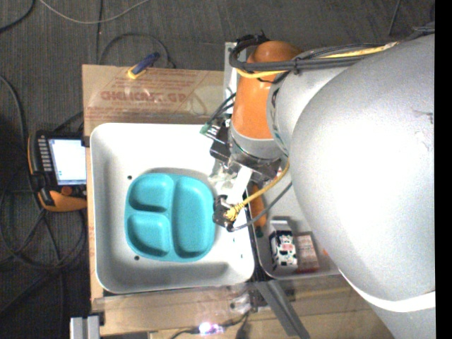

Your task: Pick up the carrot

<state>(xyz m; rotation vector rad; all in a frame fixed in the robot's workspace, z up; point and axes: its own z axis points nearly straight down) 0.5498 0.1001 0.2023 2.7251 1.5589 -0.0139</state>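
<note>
I count two white bins: one (106, 189) left of centre, and a second (296, 272) at the lower right, mostly covered by the arm. In the left bin I see one turquoise divided plate (169, 216) with three compartments. In the right bin I make out one small printed box (291, 250) and one orange piece (259, 207), possibly the carrot. One handheld pendant (60, 168) sits at far left.

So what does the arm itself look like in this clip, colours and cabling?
The arm has a big, rounded pale grey shell, with an orange band above the wrist. Below that sits a darker metal wrist with the claw. Black cables loop over the orange section, and a yellow cable runs down beside the claw.
</note>
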